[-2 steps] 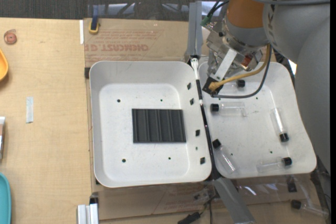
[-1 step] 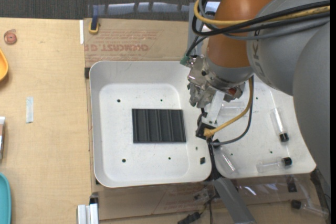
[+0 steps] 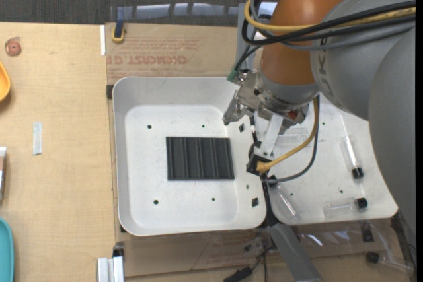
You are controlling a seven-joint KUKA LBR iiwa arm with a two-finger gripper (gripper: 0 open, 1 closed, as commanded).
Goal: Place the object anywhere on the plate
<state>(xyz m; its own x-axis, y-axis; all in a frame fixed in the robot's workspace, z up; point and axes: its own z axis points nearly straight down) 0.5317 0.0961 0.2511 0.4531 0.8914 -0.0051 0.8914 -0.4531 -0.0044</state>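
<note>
A black ribbed plate [image 3: 199,158] lies flat in the middle of the left white bin [image 3: 132,142]. My gripper [image 3: 243,117] hangs over the left bin's right rim, above and to the right of the plate's top right corner. The wrist's orange band and its fittings hide much of it. In the right bin [image 3: 377,198] lie several clear plastic tubes with black ends: one [image 3: 350,156] by the right wall, one [image 3: 344,206] near the front, one [image 3: 285,203] at the front left. I see nothing on the plate.
A brown cardboard sheet [image 3: 165,53] lies behind the left bin. The wooden bench top [image 3: 53,142] spreads to the left, with an orange thing [image 3: 3,84] and a teal thing [image 3: 5,251] at its edge. The grey arm covers the upper right.
</note>
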